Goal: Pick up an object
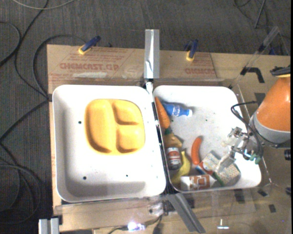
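The right bin (212, 118) holds a carrot (162, 113) and a small blue bottle (177, 110) at its far left. A brown sauce bottle (173, 153), a banana (186, 165) and an orange chili (197, 149) lie nearer the front. A white labelled box (196, 182) and a crinkled packet (226, 173) sit along the near edge. My gripper (233, 152) hangs low over the bin's near right corner, just above and to the right of the packet. The view does not show anything held.
The left bin (68, 130) holds a yellow divided tray (115, 126). A metal post (152, 52) stands behind the seam between the bins. The orange-banded arm (277, 112) overhangs the right bin's right rim. Cables lie on the floor around the bench.
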Action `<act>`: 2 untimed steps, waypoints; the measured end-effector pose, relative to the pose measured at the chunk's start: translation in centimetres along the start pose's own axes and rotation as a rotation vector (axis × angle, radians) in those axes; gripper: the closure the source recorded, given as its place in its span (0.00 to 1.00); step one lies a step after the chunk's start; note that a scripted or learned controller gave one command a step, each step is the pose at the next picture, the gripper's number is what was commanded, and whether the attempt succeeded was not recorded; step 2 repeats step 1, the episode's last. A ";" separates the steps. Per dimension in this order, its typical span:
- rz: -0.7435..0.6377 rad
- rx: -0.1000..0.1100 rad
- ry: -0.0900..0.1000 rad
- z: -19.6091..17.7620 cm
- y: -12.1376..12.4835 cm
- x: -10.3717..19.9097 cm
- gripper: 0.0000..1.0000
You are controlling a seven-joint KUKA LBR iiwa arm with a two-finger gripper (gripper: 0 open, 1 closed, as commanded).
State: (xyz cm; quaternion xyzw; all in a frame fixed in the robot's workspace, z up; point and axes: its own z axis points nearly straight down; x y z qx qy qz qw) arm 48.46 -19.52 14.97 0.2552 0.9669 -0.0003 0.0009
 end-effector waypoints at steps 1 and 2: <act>-0.013 -0.004 -0.013 2.6 2.1 0.6 0.00; -0.013 -0.004 -0.013 2.6 2.1 0.6 0.00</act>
